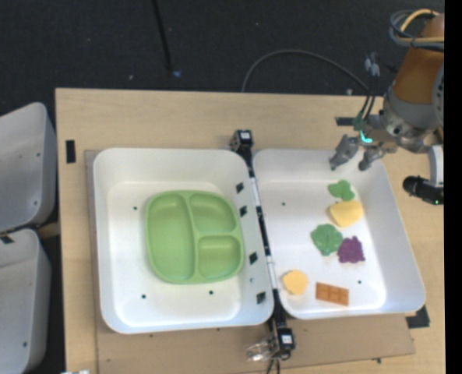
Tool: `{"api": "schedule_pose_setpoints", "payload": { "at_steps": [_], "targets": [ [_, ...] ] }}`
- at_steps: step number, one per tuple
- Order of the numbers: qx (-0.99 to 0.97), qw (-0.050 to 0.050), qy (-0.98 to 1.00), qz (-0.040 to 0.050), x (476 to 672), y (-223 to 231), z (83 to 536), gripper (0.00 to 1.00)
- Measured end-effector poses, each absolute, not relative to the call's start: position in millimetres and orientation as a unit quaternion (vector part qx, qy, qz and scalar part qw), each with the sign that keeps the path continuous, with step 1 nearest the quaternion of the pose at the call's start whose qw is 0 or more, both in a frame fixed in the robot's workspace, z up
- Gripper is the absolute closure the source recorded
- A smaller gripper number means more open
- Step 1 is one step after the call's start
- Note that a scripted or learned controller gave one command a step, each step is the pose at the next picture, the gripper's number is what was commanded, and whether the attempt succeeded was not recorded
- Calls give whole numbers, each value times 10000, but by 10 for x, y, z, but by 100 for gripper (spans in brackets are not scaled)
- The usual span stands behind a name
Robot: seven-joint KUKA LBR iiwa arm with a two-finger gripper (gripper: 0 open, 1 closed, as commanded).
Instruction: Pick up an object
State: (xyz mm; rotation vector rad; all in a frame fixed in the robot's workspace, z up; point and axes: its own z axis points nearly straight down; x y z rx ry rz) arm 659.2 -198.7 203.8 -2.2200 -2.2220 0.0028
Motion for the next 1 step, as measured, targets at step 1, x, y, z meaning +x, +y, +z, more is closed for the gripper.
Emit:
{"api": "schedule_pose_setpoints", "payload": {
  "at_steps": [1],
  "targets": [
    [-7066, -11, -7076, 0, 6601, -1987, 2056, 0]
  ]
}}
